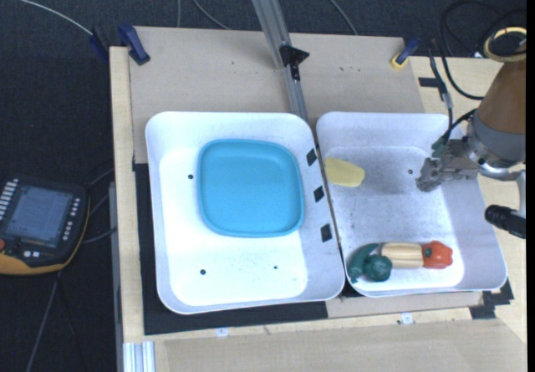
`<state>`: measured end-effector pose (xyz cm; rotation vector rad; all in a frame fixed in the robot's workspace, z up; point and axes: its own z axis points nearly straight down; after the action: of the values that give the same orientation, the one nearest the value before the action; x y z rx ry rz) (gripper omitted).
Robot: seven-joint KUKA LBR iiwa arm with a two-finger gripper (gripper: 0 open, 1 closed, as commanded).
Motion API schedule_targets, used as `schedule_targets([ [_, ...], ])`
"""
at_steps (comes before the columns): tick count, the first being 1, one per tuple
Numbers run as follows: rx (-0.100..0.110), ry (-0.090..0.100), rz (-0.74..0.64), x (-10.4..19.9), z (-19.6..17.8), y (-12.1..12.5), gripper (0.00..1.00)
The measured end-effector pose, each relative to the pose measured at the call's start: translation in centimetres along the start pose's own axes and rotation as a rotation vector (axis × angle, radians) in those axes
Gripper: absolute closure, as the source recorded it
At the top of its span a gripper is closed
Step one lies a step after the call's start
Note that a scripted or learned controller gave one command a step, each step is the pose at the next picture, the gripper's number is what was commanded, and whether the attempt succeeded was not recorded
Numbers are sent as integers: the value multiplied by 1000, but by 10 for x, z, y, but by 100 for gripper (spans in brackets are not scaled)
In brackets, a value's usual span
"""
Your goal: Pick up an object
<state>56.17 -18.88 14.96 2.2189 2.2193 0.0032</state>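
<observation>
Wooden tabletop [217, 78] carries two shallow white bins side by side. Left bin [171, 278] holds a turquoise square plate [251, 186], lying flat and roughly central; a few small dark specks sit on the bin floor around it. Right bin [476, 274] holds all the loose objects. A pale yellow piece [344, 172] lies near the bin's left wall, in the upper half. Along the near edge sit three items in a row: a dark green rounded object [370, 266] at the left, a tan cylindrical piece [401, 255] touching it, and a red-orange object [437, 255] at the right end, against the tan piece.

Off the bins: a grey metal post [269, 7] crosses the tabletop from the top toward the gap between the bins; blue clamps [134, 44] at the tabletop's far corners; a teach pendant [38, 224] on the dark floor at left, with cables looping nearby.

The gripper [430, 171] is low over the right bin's upper right area, above bare bin floor, with the arm [506, 115] entering from the right. Cannot tell how the gripper is set; nothing visible in it. The yellow piece is well to its left at about the same depth, with bare floor between. The row of three lies nearer the camera, apart from the gripper.
</observation>
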Motion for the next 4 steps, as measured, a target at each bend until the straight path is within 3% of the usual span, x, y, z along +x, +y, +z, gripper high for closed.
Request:
schedule_targets([
  [2,-2,0,-1,9,-110,11,100],
  [4,4,2,-4,115,-92,-1,100],
])
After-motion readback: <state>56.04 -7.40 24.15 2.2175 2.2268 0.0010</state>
